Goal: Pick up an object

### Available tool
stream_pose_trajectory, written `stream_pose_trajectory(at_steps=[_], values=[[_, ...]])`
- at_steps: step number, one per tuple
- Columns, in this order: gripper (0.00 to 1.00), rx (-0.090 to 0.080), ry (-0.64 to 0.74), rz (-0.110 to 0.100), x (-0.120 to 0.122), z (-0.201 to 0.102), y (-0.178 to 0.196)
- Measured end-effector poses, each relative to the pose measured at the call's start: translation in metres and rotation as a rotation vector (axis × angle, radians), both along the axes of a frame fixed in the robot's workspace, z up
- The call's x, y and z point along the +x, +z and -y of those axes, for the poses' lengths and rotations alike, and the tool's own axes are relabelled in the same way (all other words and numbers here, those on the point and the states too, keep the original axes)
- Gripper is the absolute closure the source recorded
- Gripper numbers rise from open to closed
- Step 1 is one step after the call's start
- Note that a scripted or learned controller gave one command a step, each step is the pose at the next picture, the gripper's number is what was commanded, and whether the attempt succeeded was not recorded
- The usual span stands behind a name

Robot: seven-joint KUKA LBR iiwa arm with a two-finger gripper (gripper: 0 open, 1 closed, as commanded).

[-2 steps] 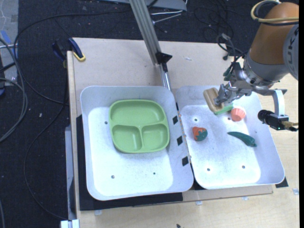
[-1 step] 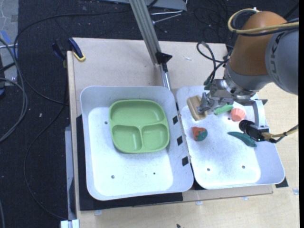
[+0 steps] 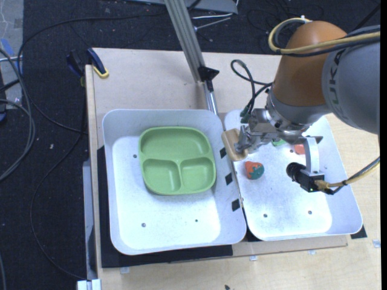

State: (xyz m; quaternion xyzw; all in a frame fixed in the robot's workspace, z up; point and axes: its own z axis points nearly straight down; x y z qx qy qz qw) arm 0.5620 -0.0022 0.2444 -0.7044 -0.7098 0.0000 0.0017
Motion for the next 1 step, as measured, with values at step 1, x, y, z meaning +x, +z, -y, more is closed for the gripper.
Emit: stream_pose_trajectory(at_steps=[1], values=[[1.0,-0.001,0.0,-0.001,-0.0144,-0.0486,-0.0139]])
